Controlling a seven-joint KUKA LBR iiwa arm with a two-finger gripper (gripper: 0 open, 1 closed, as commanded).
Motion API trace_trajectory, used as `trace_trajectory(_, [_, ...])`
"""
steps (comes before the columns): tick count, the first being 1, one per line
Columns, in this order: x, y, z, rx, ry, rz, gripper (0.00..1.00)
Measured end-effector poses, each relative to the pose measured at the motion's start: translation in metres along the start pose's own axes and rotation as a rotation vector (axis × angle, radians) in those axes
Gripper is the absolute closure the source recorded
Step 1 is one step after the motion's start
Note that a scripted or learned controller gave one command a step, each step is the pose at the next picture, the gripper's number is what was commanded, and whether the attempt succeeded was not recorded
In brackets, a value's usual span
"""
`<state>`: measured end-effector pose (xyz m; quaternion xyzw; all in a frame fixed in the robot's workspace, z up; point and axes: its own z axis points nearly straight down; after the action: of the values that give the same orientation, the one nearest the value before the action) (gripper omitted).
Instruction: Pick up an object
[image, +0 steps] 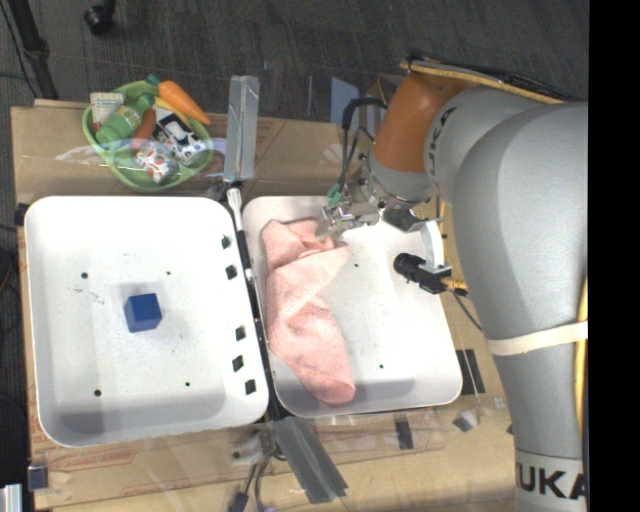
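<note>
A large grey arm with an orange band reaches in over the right bin (440, 370), its gripper (340, 215) lowered at that bin's far edge, touching the upper end of a pink cloth (305, 310); whether it is spread or pinching cannot be told. The cloth lies crumpled and folded along the right bin's left side, pale pink and soft. Left of the right bin, a second white bin (60, 400) holds a small blue cube (143, 311). Beyond that, a green bowl (150, 135) of assorted toys sits on the bench.
</note>
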<state>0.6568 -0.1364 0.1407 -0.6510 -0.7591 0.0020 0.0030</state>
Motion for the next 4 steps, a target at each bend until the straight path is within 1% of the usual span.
trace_trajectory(1, [-0.015, -0.069, 0.039, 0.002, 0.001, -0.077, 1.0])
trace_trajectory(2, [-0.015, -0.069, 0.039, 0.002, 0.001, -0.076, 0.0])
trace_trajectory(3, [-0.014, -0.051, 0.052, -0.003, -0.001, -0.12, 0.0])
trace_trajectory(4, [-0.014, -0.051, 0.046, 0.002, 0.002, -0.122, 1.0])
